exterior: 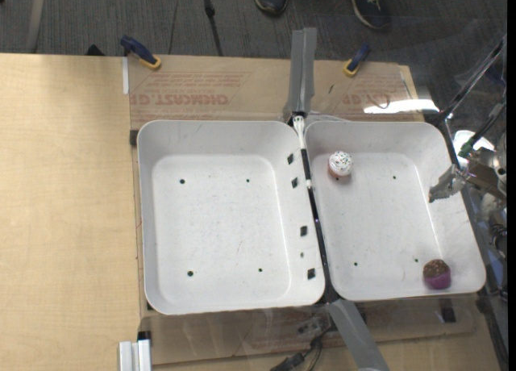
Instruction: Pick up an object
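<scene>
The left bin (pixel 218 216) holds nothing to grasp. In the right bin (pixel 379 224) a small speckled white ball (pixel 340 164) sits near the divider; a purple cupcake-like toy (pixel 437 273), likely light and squeezable, suits a side pinch. The gripper (pixel 445 190) hovers at the right rim; its state can't be told. Wooden desk (pixel 64 200), carpeted room.
</scene>
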